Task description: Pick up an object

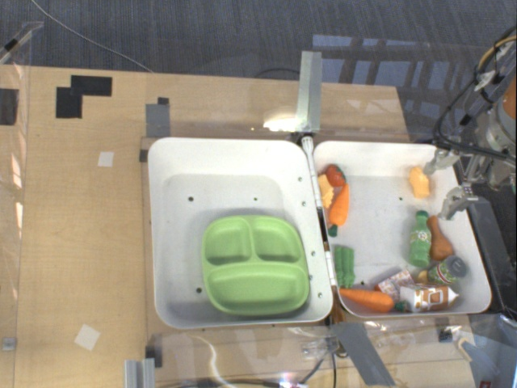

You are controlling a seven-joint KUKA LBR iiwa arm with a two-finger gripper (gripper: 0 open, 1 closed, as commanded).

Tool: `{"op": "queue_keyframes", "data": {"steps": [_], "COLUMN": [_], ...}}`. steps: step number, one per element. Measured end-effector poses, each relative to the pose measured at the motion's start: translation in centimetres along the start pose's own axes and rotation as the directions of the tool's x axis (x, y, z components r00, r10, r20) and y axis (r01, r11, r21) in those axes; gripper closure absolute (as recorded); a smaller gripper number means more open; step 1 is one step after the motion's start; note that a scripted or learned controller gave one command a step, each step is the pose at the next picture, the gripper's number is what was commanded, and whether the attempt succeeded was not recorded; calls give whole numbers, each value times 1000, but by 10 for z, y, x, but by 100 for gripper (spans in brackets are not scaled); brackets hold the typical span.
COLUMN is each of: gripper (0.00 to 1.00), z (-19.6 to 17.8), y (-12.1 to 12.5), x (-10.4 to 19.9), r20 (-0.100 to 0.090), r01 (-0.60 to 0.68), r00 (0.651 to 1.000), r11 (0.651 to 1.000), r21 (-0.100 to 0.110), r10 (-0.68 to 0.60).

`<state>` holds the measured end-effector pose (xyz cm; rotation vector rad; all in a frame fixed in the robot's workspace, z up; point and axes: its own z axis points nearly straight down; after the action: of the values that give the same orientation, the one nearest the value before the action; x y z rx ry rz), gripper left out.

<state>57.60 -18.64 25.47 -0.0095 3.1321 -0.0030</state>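
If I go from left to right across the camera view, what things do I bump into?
Green tray → orange carrot → yellow block → end effector.

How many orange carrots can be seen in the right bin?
2. One carrot lies beside the left wall near the top; another carrot lies along the bottom edge. More may be hidden under the pile at bottom right.
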Motion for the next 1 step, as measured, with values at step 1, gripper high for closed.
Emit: {"op": "queue_keyframes", "data": {"steps": [1], "gripper": [0], "z": [157], "y": [-17], "x": [-18], "r20": [3], "r01": [32], "r00": [999], "r11": [999], "r21": [1], "r10": [-32]}}
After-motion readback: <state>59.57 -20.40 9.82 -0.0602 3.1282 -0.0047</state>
